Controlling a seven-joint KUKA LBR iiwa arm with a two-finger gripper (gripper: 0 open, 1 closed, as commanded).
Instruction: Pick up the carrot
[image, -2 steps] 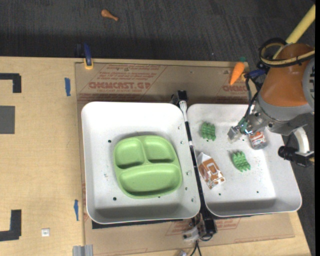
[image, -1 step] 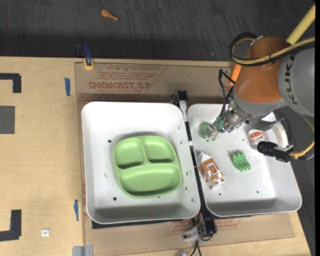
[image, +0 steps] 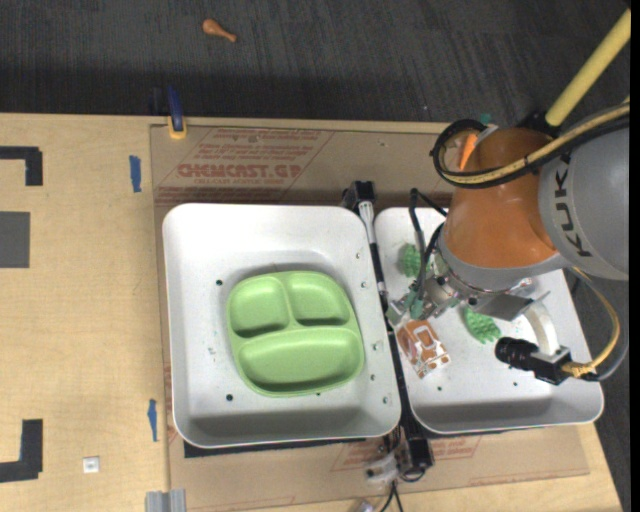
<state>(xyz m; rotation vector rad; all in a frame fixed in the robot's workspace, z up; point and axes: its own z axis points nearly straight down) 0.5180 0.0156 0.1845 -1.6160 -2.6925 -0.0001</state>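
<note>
Right bin (image: 560, 400): arm (image: 500, 215) hides claw (image: 428, 300), fingers unclear

Green divided plate (image: 294, 332) in left bin (image: 190, 300), arm (image: 520, 200) over right bin (image: 570, 400)

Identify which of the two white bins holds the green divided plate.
The left bin: the green divided plate lies in it. The right bin has the arm above it.

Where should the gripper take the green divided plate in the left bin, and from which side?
Probably from straight above, on its right rim. The green plate lies flat in the left bin, so a sideways approach has nothing to pinch. The thin raised rim can be straddled, and the right edge lies nearest the arm. The ridge between the compartments looks like a fallback.
</note>
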